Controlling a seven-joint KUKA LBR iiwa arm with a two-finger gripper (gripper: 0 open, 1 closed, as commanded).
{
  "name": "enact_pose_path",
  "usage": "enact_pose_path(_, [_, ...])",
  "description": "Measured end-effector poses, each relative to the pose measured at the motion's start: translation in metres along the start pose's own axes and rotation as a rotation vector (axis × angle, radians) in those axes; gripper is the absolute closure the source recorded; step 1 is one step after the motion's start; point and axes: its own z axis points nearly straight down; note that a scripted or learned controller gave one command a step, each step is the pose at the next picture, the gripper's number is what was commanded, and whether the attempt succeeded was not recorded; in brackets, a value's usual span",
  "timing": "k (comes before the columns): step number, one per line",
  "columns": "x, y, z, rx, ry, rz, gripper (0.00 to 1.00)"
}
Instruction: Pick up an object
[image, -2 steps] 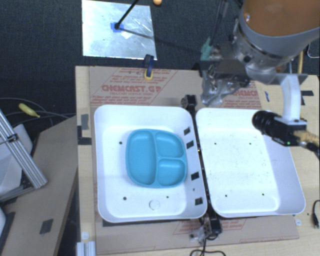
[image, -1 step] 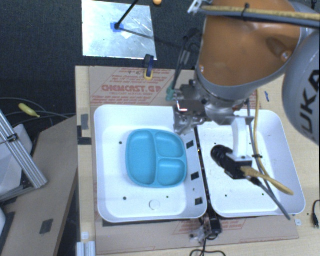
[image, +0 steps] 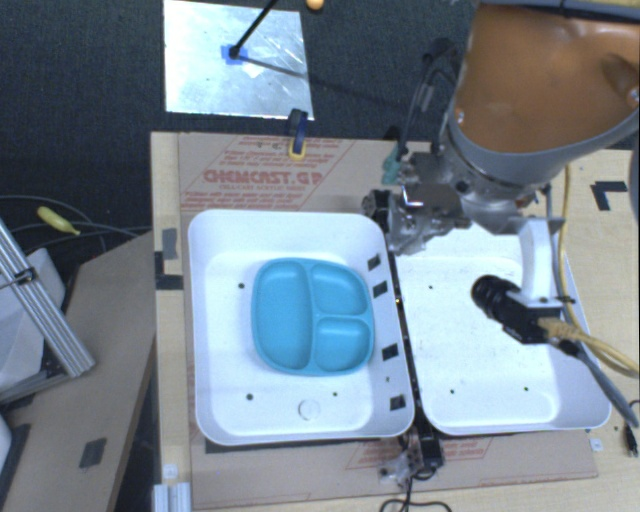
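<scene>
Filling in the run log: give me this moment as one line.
arm: over right bin | gripper: at divider's far end, grasp unclear | blue plate: left bin, untouched | pick: not yet done

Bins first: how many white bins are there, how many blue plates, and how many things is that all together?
White bins: 2, the left bin and the right bin
Blue divided plates: 1, the blue plate in the left bin
Total: 3

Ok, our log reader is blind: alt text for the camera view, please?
A blue divided plate lies in the left white bin. The grey and orange arm reaches in from the right over the right bin, its tool near the bins' shared top edge.
</scene>
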Motion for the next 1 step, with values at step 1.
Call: enact_pose_path(1, [-0.0697,-0.0008,0.0760,0.009,-0.003,0.004,1.00])
